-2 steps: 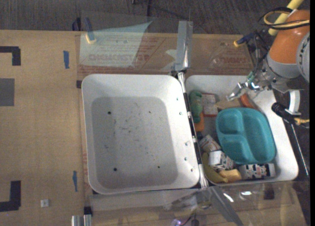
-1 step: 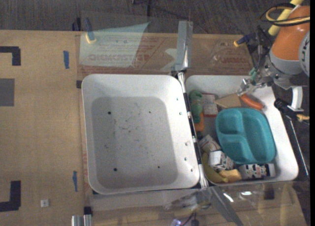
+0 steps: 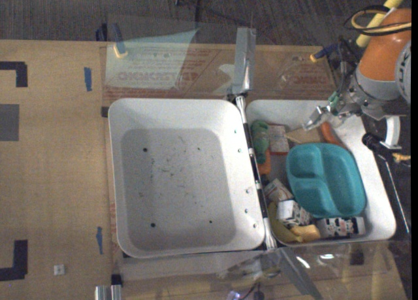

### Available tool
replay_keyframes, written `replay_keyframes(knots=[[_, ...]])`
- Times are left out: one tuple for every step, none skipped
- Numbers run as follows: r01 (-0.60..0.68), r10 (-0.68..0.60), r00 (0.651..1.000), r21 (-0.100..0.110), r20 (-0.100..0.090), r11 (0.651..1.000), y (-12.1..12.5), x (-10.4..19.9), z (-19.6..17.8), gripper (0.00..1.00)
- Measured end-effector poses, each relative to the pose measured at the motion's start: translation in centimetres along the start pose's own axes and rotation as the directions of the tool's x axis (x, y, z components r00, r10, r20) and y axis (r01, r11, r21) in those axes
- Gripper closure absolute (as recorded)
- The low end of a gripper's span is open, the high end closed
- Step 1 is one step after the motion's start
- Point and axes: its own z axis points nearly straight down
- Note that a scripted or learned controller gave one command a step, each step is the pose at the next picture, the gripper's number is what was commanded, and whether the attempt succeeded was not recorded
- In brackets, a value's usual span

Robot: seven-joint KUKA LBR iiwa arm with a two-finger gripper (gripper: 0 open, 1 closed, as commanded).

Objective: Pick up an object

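Two white bins are sitting on the surface (image 3: 52,161). Its state indiscernible, the hand (image 3: 321,117) is hovering over the right bin (image 3: 385,217), just above the teal divided tray (image 3: 324,179) overlying clutter.

We see the tool (image 3: 321,117) at the right bin's (image 3: 382,214) far edge, near the desk's (image 3: 52,161) far right corner. A teal tray (image 3: 325,179) lies among clutter there; the left bin (image 3: 176,174) sits beside it.
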Motion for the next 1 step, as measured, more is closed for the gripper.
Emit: replay_keyframes(knots=[[-0.013, 0.013, 1.000, 0.006, -0.008, 1.000, -0.23, -0.12, 1.09, 0.00]])
